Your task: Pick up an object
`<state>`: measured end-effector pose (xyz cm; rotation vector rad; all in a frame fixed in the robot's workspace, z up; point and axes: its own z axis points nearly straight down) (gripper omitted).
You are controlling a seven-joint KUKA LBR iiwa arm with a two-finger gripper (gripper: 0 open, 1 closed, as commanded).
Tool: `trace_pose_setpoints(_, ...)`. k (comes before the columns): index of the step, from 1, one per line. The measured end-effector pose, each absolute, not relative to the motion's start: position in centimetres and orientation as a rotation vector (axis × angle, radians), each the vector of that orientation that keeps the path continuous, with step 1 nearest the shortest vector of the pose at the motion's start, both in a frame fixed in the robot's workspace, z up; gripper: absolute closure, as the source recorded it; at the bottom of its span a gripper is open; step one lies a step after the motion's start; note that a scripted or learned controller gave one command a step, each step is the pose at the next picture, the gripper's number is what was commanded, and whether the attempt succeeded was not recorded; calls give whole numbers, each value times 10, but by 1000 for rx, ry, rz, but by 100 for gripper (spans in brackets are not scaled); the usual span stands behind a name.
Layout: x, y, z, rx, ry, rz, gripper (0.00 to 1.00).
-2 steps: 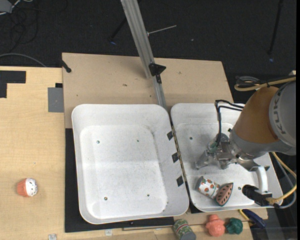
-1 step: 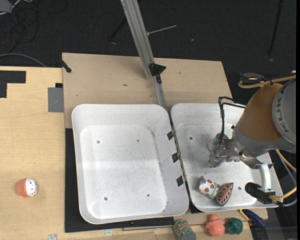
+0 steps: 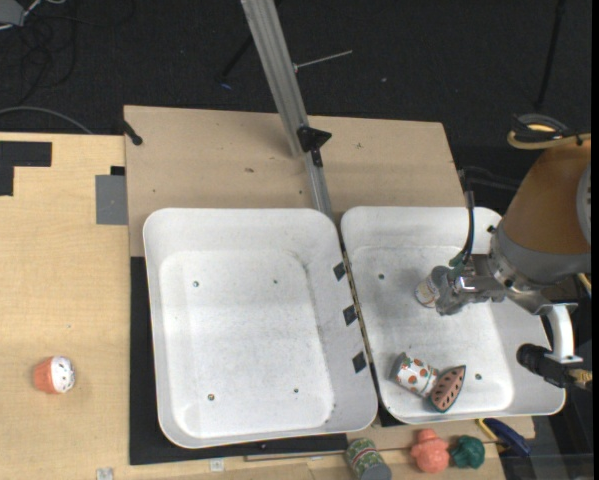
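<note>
**Inspector:** Objects eligible for pickup: a small white cup-like piece with red-orange spots point(image 3: 412, 373) and a dark, reddish leaf-shaped piece point(image 3: 447, 388). Both lie in the right-hand shallow white plastic bin point(image 3: 399, 238), near its front edge, touching or nearly touching each other.

**Clerk:** And the gripper?

**Inspector:** The grey metal gripper point(image 3: 437, 293) sits low over the middle of the same bin, at the end of the arm reaching in from the right. Whether it is released, clenched or grasping anything, I cannot tell; the tip is too small and blurred in the camera view.

**Clerk:** The relation that matters?

**Inspector:** The pair lies toward the front of the bin from the gripper, a little to the view's left, near but apart. The leaf-shaped piece runs on a diagonal, from lower left to upper right in the view. In my judgement, a descent on either piece means travelling frontward first.

**Clerk:** Anything else on record?

**Inspector:** The left-hand white bin point(image 3: 179, 230) adjoins. Off the bins, on the counter, lie a round orange-and-white toy point(image 3: 54, 375), a pink lumpy piece point(image 3: 430, 451) and a green one point(image 3: 467, 452).
</note>
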<state>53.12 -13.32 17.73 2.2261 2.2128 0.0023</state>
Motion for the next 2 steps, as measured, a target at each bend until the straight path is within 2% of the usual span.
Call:
trace_pose_setpoints(1, 523, -131, 234, 2220, 2220, 3, 100)
trace_pose_setpoints(2, 523, -132, 237, 2221, 2224, -1, 100)
